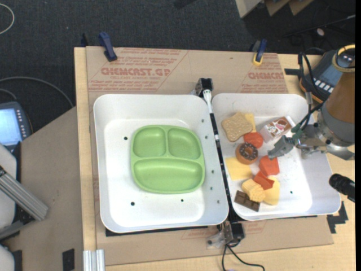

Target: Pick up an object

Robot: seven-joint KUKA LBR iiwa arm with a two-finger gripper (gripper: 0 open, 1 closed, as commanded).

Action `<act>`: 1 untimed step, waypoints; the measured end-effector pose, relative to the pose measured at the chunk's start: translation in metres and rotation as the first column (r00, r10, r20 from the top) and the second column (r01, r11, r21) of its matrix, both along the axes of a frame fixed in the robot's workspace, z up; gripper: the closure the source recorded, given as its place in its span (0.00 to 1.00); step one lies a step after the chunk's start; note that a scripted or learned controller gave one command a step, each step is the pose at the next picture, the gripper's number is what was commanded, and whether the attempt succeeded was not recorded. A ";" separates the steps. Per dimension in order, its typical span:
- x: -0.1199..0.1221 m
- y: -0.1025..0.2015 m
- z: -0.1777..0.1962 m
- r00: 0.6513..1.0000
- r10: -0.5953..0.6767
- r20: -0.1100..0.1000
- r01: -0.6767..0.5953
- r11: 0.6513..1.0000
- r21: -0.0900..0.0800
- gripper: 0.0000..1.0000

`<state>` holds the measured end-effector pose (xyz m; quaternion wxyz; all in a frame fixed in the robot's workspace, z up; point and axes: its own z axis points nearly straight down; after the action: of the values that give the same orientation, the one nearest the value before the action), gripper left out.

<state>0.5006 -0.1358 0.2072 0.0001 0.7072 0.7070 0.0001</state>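
two white bins (pixel 113 208) on cardboard-topped bench (pixel 141 66), dark carpet (pixel 45 27).

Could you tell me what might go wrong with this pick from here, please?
The toy foods lie packed together in the right white bin, so the gripper, hovering beside the red block and chocolate-topped doughnut, may nudge neighbours or pinch two. The small printed carton close by could be pushed aside.

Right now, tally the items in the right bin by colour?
Right bin, by main colour as far as the view resolves:
Tan toast slice: 1
Red/orange pieces: 3
Yellow pieces: 3
Brown pieces, donut and chocolate: 2
White carton: 1
Total: 10
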 end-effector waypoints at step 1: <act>-0.001 0.007 -0.127 1.000 0.000 -0.002 0.000 1.000 0.002 0.00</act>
<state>0.5000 -0.1289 0.0798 -0.0013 0.7073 0.7069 -0.0002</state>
